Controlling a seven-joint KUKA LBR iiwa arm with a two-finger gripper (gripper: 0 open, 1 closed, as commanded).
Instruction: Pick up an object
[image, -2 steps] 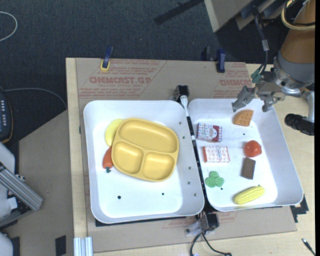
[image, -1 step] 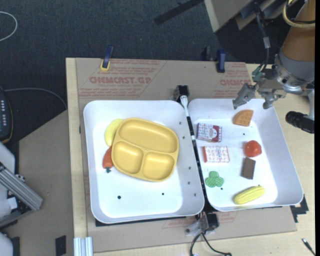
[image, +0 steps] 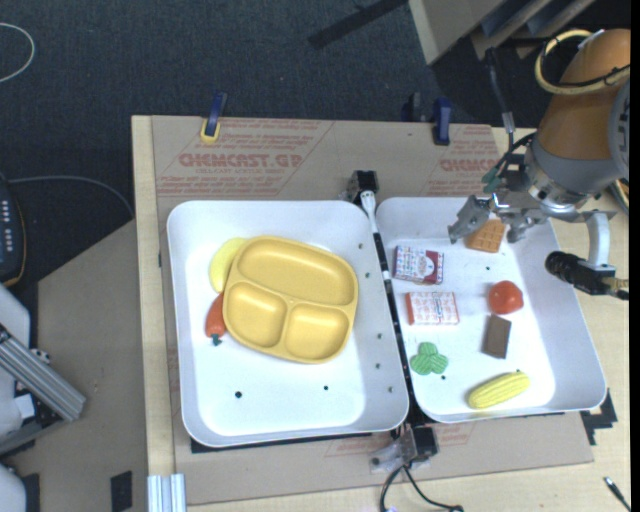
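"CHEMCAST" on the bench board

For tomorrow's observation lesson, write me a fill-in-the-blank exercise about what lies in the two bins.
1. The yellow divided tray lies in the ____ bin.
2. The corn cob is coloured ____.
3. The green toy lies in the ____ bin.
4. The gripper hovers by the ____-coloured waffle piece.

Missing words: left; yellow; right; tan

Dark blue-grey carpet floor surrounds a brown board-topped bench under even light
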